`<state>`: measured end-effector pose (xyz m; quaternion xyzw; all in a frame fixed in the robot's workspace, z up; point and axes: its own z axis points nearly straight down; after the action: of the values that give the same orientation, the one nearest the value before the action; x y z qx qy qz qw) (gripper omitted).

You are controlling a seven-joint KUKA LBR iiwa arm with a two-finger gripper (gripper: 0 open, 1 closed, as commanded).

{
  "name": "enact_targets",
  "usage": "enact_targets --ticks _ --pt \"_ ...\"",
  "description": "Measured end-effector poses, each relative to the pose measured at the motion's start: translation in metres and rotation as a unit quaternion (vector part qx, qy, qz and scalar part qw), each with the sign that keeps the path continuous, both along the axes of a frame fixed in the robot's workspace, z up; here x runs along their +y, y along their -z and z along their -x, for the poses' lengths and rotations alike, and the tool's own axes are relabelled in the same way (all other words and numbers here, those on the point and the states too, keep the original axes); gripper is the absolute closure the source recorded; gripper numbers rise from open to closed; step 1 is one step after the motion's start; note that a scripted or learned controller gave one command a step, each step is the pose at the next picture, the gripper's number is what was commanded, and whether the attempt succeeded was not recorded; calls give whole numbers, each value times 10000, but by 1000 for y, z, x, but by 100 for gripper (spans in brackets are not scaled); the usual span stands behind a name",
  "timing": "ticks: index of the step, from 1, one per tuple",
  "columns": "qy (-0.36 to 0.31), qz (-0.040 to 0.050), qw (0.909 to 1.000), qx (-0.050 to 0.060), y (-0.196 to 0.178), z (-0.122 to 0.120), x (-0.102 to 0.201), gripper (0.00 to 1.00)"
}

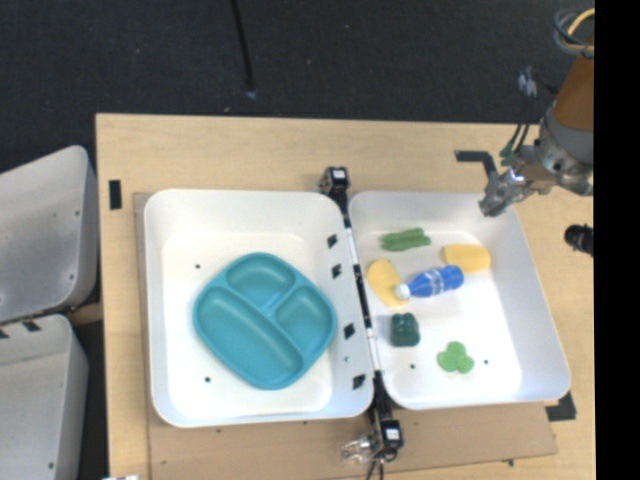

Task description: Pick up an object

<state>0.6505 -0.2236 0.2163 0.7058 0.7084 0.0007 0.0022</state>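
Objects for picking lie in the right bin [530, 368]: a green flat piece [405, 239], a yellow oval piece [468, 258], a blue bottle [434, 283] with a white cap, a second yellow piece [381, 280] touching the bottle's cap end, a dark green block [403, 330] and a light green lobed piece [456, 358]. All rest on the bin floor, none lifted.

The arm enters from the right, its orange band above the grey wrist, and reaches leftward. The gripper [495, 200] sits over the far right corner of the right bin, at the rim. Whether the gripper is released or clenched cannot be told; nothing is seen in its grasp.

The nearest objects, the yellow oval piece and the green flat piece, lie near the gripper but apart from it, on its near left side.

The left bin [165, 388] holds a teal divided plate [263, 319], lying flat.
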Motion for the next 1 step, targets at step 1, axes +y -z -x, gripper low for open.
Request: enact_targets --ticks 1 --pt "-12 -1 10000 7 -12 -1 -1 100"
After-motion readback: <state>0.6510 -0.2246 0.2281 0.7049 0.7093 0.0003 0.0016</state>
